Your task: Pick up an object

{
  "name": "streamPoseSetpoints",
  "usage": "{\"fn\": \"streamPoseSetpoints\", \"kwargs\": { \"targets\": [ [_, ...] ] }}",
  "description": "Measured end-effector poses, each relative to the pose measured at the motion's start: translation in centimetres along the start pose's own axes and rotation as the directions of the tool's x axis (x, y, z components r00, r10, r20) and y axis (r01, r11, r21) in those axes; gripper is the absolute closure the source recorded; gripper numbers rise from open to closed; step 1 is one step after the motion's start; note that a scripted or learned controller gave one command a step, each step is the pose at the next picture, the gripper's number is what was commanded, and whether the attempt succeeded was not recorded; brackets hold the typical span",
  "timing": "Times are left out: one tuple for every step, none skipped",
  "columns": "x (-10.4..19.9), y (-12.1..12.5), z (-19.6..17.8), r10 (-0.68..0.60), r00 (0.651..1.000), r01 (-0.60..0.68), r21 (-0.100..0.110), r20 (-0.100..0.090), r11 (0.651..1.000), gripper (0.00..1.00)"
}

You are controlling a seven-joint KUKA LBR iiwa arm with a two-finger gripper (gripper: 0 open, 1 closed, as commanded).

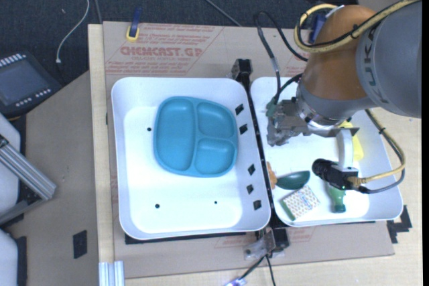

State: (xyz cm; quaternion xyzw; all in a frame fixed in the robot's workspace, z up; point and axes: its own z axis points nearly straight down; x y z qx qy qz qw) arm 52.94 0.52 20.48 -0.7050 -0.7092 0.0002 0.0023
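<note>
Pincer [279, 132]: we see it low over the right bin [379, 201], close to that bin's left wall; we cannot tell how far open it is; we make out no object in its hold
Orange bit [271, 175]: small, just below the pincer in the view, against the same wall; too small for us to name
Teal spoon [293, 179]: below the pincer and slightly right, flat on the bin floor; apart from it
Yellow-and-white piece [349, 144]: to the pincer's right, near, not touching
Checked packet [299, 201]: further below the pincer, past the spoon, by the bin's front rim
Green piece [336, 199]: below and right of the pincer, beside the packet
Blue divided plate [196, 136]: well to the pincer's left, across the wall, in the left bin [134, 144]
</note>
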Motion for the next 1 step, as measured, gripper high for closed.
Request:
{"fn": "streamPoseSetpoints", "kwargs": {
  "targets": [
    [5.59,-1.08,-1.52,0.0,1.0,0.0,-0.004,0.0,1.0,1.0]
  ]
}}
